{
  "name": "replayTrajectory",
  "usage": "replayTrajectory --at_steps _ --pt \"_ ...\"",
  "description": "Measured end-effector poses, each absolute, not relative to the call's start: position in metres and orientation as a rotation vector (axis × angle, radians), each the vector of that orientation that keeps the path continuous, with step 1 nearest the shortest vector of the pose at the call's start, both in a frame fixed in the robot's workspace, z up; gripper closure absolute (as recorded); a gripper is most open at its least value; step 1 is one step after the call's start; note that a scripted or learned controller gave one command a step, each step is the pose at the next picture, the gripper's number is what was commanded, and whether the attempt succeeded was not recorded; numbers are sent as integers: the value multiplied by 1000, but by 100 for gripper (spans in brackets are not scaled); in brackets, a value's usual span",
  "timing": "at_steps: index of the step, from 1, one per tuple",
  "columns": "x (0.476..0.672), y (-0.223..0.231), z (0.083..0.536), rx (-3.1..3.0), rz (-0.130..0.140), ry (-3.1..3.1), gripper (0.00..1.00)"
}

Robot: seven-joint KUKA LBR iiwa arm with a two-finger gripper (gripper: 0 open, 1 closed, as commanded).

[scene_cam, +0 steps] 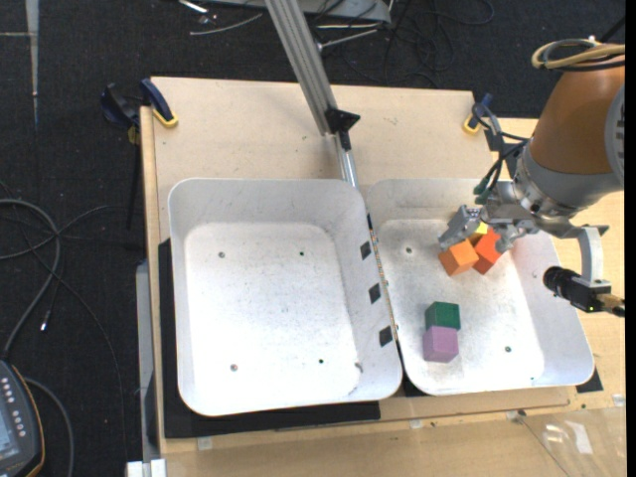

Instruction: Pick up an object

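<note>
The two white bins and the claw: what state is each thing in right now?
Left bin: holds no blocks.
Right bin: holds every block.
Orange blocks: clustered under the claw, a yellow piece among them.
Green block: resting, touching the purple one.
Purple block: resting, untouched.
Claw: low over the orange cluster.

My hand point(477, 235) is crowding the orange blocks point(471, 254) in the right bin point(556, 361); the green block point(443, 315) and purple block point(440, 344) are sitting near the middle, leaving bare floor toward the near right corner.
</note>
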State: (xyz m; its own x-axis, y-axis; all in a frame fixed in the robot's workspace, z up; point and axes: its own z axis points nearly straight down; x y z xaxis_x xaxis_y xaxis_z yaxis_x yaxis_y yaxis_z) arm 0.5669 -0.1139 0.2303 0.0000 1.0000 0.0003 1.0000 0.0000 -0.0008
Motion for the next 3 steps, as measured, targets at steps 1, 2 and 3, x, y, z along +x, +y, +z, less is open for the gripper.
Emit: replayTrajectory --at_steps 1,2,3 --pt "569 -143 137 -2221 9 -2215 0" --pt "517 -138 94 -2224 0 -2219 0" --pt "528 -121 181 -2222 -8 -2232 0"
